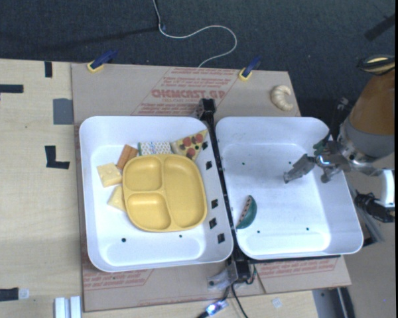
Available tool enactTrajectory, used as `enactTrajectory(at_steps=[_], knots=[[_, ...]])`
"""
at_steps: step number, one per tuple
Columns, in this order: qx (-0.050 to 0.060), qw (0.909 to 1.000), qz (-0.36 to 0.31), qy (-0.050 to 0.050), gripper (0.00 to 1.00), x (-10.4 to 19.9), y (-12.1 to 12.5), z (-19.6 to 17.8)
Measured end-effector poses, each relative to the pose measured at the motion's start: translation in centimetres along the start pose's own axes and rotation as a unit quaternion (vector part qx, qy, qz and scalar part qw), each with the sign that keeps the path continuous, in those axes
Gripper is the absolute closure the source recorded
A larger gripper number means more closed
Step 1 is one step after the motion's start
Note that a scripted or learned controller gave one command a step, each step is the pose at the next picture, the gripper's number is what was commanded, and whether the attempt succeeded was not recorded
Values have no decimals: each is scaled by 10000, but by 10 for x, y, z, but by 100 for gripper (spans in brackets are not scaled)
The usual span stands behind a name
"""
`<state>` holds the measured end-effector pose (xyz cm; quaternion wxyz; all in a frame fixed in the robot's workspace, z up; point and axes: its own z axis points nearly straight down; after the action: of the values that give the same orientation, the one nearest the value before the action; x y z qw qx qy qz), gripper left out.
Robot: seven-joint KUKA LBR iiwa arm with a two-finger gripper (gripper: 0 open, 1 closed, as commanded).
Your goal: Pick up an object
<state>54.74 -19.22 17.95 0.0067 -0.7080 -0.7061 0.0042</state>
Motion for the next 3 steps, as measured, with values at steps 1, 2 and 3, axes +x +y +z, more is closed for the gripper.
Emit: enactTrajectory(at_steps=[1,2,3], knots=[[-66,10000,-19,-15,0,0,3,-8],[-54,10000,-23,-19,0,2,5,35],[-42,10000,-22,-14,0,4,4,90]])
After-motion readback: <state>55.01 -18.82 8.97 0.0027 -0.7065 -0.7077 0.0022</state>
